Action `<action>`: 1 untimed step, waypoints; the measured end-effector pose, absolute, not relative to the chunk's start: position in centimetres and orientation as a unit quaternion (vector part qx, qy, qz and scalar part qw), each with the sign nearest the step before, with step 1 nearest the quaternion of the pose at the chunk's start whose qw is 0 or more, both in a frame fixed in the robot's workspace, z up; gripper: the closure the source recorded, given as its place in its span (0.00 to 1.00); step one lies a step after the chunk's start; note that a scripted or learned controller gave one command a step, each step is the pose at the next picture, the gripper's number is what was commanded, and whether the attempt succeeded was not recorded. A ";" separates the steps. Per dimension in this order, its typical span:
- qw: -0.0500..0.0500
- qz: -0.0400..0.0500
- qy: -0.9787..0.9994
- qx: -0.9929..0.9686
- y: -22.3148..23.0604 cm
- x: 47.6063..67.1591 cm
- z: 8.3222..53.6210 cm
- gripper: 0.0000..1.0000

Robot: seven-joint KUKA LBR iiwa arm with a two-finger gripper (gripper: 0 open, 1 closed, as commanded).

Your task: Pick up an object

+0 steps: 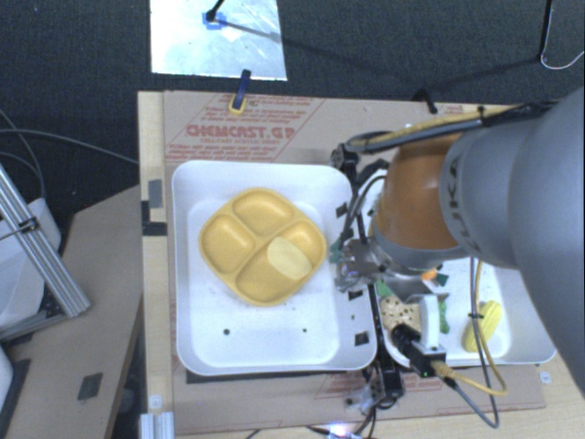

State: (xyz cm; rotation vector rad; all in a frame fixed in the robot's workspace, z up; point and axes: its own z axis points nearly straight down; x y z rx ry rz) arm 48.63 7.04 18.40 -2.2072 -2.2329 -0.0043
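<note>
A yellow divided plate (pixel 262 244) lies in the left white bin (pixel 265 346), slightly above its middle. My gripper (pixel 351 269) hangs below the orange-banded wrist (pixel 416 199), over the wall between the two bins, just right of the plate's edge. In the right bin (pixel 526 350), mostly hidden by the arm, I see a small yellow object (pixel 487 321), a green piece (pixel 442 314) and a speckled round item (pixel 398 313). Nothing shows in the gripper's hold.
The bins rest on a cardboard sheet (pixel 247 131) with red print. A blue-and-yellow tool (pixel 240 92) lies at its far edge, below a shiny sheet (pixel 218 26). Cables (pixel 475 387) hang off the arm near the front edge.
</note>
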 end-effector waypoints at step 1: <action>-0.002 -0.005 -0.711 -0.703 11.7 50.0 28.4 1.00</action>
